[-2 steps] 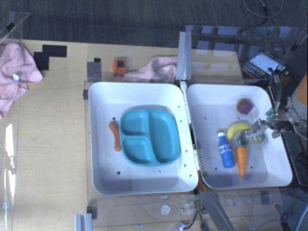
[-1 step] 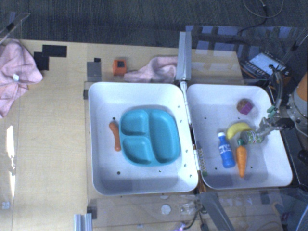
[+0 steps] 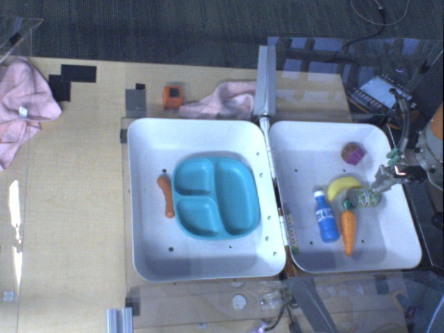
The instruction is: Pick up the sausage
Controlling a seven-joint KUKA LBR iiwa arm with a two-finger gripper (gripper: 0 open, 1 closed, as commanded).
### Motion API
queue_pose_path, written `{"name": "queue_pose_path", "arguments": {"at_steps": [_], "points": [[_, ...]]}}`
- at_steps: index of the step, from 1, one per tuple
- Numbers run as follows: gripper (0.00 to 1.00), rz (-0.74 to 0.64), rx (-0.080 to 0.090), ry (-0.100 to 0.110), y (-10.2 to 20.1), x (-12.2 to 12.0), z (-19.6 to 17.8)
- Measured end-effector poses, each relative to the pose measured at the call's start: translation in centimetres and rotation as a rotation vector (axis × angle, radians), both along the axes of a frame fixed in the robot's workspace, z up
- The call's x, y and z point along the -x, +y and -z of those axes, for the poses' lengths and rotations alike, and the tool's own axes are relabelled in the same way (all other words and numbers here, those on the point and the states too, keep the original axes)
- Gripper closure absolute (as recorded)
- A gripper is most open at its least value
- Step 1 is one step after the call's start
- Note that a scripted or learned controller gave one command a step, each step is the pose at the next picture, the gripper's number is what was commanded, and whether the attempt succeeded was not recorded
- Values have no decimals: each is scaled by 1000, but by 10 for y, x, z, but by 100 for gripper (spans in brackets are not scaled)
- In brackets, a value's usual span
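Camera view, left to right with the blue divided plate (image 3: 215, 197) as landmark: the sausage (image 3: 166, 195), a slim orange-brown link, lies lengthwise just left of the plate on the floor of the left bin (image 3: 142, 255), close beside the plate's rim and untouched. Right of the plate, across the divider, the right bin (image 3: 305, 151) holds a blue bottle (image 3: 325, 217), a carrot (image 3: 347, 232), a banana (image 3: 345, 185) and a purple piece (image 3: 353, 153). Furthest right of the plate, the gripper (image 3: 383, 180) sits low near a small greenish item (image 3: 363, 199) beside the banana; whether it grips anything cannot be told.
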State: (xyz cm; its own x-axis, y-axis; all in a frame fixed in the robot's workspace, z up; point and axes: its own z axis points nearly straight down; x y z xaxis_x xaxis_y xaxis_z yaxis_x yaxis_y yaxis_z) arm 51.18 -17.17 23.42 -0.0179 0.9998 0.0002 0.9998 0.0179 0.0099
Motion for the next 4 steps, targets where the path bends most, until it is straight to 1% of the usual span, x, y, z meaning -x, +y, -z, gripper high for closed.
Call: {"name": "queue_pose_path", "arguments": {"at_steps": [2, 3, 4], "points": [[100, -12, 0, -8, 2, -7, -19], [100, 398, -1, 8, 12, -13, -3], [100, 388, 0, 5, 13, -16, -12]]}}
